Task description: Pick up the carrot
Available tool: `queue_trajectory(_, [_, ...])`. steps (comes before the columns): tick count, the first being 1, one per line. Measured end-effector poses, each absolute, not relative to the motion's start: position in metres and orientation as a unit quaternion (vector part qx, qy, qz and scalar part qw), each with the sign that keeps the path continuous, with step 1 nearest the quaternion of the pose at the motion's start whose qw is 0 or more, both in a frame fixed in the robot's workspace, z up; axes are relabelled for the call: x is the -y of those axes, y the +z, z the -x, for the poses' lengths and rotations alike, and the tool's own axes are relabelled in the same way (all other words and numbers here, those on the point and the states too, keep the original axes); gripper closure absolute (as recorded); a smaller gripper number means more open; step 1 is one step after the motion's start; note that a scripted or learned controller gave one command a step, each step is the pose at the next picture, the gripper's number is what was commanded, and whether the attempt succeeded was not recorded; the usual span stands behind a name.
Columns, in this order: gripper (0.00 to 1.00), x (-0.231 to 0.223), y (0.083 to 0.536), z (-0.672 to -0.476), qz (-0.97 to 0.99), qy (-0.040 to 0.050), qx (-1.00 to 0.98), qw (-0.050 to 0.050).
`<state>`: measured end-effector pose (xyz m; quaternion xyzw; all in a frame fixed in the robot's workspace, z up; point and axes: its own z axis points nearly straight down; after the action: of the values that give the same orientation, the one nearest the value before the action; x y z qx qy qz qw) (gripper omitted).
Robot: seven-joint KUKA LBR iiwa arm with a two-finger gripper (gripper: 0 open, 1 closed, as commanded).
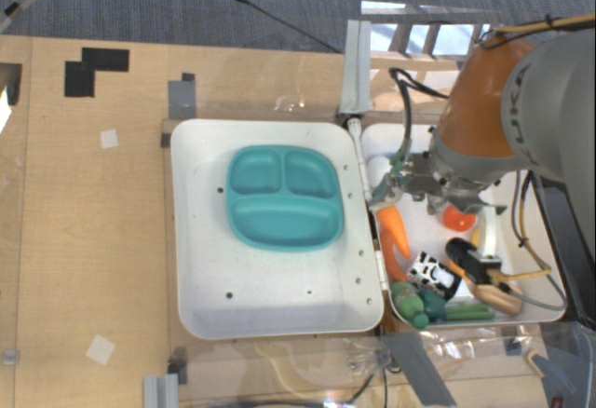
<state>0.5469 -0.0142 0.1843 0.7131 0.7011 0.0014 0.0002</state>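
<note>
A big wooden bench fills most of the picture. The grey arm with its orange band comes in from the upper right. Two white bins sit side by side in the middle. The left bin is the one you see best. In it lies a blue-green plate with three parts. The right bin is partly hidden under the arm.

The pincer hangs over the upper left part of the right bin. I cannot tell if it is spread or pressed together.

The carrot lies in the right bin, close to the bin's left wall. It is slanted, with its top end up and to the left. That top end is just below the pincer, very near it. I cannot tell if they touch. The rest of the carrot points down and to the right, away from the pincer.

To the right of the carrot is a small round orange thing. Below the carrot lie a black and white thing, a wooden handle and some green toys, near the bottom of the bin.
</note>
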Motion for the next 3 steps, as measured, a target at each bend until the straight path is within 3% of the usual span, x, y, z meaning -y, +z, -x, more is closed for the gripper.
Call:
queue_trajectory(1, [0.00, 0.093, 0.092, -0.546, -0.720, 0.0013, -0.694, 0.003])
queue_trajectory(2, [0.00, 0.135, 0.089, -0.519, -0.770, 0.0045, -0.638, 0.004])
queue_trajectory(3, [1.00, 0.134, 0.102, -0.523, -0.769, 0.0080, -0.640, 0.007])
